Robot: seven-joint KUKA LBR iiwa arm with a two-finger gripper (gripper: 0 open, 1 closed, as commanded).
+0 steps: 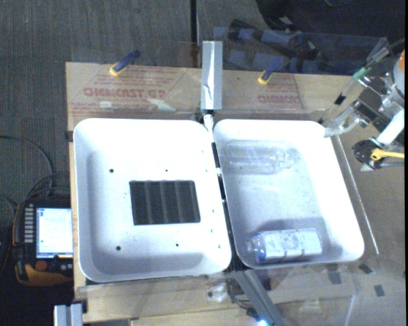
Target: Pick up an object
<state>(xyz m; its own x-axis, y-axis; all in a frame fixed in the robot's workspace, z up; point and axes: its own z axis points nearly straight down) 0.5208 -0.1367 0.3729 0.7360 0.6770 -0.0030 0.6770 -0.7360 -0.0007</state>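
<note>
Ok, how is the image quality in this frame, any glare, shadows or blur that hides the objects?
In the camera view, the clear bottle nearly washes out against the right bin; the labelled bottle reads better, with a soft shadow above it. The left bin is evenly lit around its dark grate. The pincer at the right edge looks blurred and hard to read.

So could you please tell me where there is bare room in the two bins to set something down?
Right bin: the middle floor, between the clear bottle by the far wall and the labelled bottle by the near wall. Left bin: a ring of floor around the dark grid.
</note>
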